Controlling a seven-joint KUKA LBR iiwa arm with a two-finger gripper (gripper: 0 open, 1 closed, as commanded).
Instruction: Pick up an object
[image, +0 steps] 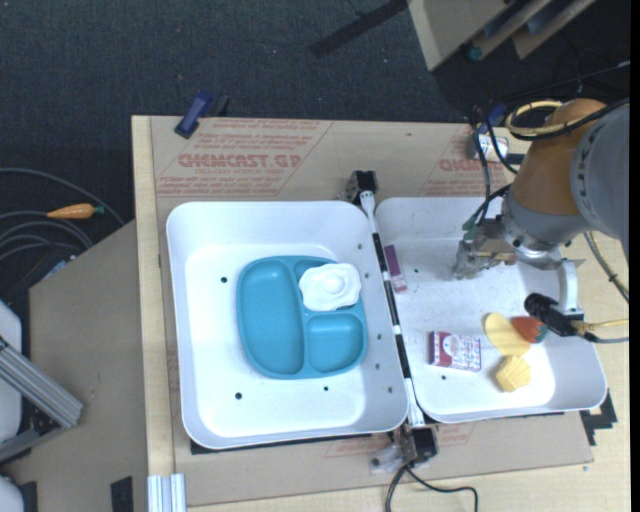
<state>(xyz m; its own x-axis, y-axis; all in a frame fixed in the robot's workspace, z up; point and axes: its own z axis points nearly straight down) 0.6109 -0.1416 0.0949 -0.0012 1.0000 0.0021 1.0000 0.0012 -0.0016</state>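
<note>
Both white bins sit on your bench; the gripper (478, 252) hovers over the right bin (440, 225) (whether it's open or closed, I cannot tell). Bring it toward the pink packet (455, 351) and descend squarely.

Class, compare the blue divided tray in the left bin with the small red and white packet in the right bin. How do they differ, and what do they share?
The blue divided tray is far larger than the red and white packet. The tray is plain blue; the packet is printed red and white. The tray carries a white object in one compartment; the packet carries nothing. The tray has hollow compartments; the packet looks flat. Both lie on the floor of a white bin, apart from the gripper.
</note>
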